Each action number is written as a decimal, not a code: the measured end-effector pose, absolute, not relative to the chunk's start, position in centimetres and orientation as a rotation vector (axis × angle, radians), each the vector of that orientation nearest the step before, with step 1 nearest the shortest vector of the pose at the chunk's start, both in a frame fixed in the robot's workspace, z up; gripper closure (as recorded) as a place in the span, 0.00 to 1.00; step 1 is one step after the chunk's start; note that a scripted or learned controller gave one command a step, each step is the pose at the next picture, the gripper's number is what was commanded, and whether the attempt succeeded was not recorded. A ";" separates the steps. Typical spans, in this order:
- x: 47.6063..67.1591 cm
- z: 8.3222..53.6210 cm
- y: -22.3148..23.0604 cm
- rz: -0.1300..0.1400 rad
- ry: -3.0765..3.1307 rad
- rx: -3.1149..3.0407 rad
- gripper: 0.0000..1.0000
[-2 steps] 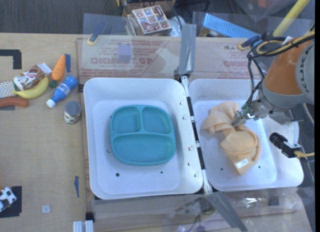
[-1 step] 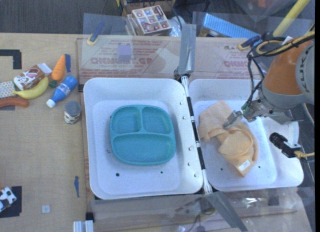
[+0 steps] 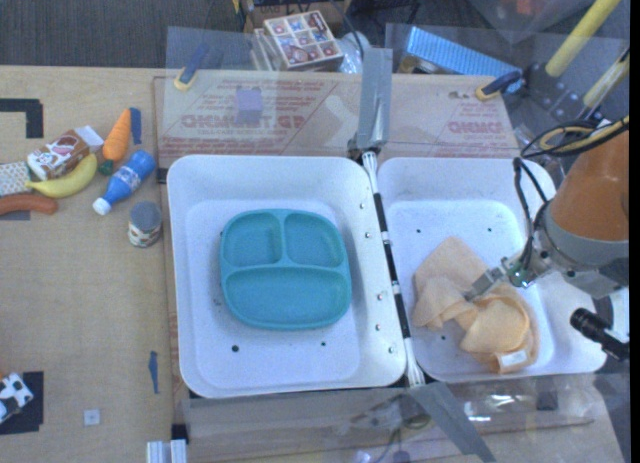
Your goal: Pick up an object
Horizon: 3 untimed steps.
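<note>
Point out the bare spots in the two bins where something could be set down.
Right bin: bare floor along the far wall, above the yellow cloth. Its near half is crowded by the cloth and the gripper.
Left bin: the blue tray takes the middle, leaving narrow strips around it, the widest along the near edge.
</note>
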<state>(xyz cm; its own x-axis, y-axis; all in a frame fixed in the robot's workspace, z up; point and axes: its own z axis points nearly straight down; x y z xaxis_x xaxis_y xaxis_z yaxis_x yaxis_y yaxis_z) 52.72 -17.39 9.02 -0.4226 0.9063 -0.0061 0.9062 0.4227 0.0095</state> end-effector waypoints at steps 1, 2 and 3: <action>58.1 9.1 -10.0 0.014 2.393 2.016 0.00; 50.9 9.0 -12.7 0.008 2.500 1.888 0.00; 51.0 10.0 -12.8 0.014 2.495 1.890 1.00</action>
